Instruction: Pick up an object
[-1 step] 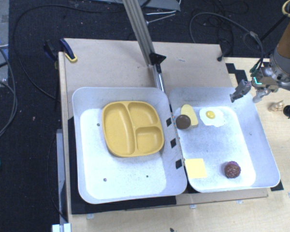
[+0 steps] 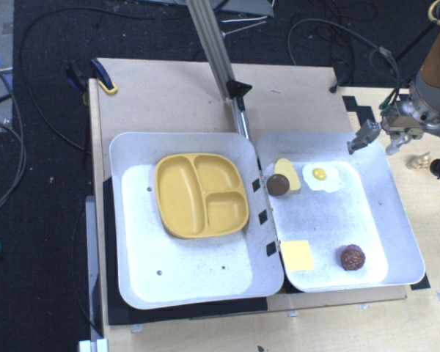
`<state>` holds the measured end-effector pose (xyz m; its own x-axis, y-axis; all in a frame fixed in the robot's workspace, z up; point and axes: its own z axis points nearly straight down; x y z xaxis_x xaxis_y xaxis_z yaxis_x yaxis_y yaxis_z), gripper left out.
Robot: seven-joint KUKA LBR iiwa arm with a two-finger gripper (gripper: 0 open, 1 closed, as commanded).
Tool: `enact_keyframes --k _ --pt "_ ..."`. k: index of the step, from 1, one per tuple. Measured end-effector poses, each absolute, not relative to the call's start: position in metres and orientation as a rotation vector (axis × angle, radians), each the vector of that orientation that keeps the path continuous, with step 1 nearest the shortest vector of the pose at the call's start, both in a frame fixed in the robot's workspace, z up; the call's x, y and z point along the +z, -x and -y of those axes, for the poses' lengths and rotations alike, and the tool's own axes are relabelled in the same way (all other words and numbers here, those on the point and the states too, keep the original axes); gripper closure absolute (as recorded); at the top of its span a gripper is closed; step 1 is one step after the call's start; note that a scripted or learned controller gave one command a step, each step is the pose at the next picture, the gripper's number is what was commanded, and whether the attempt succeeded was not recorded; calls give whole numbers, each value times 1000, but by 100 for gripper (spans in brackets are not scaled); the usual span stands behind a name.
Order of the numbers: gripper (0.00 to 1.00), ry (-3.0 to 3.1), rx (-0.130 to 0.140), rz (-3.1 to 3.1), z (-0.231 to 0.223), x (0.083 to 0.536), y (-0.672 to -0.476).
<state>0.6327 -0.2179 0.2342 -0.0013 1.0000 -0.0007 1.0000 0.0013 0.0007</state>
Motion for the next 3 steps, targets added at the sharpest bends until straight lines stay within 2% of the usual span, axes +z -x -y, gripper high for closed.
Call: enact_keyframes --k 2,3 --pt "0 -2218 -3 -2228 215 133 -650" --pt "0 -2215 5 -2225 214 95 -652"
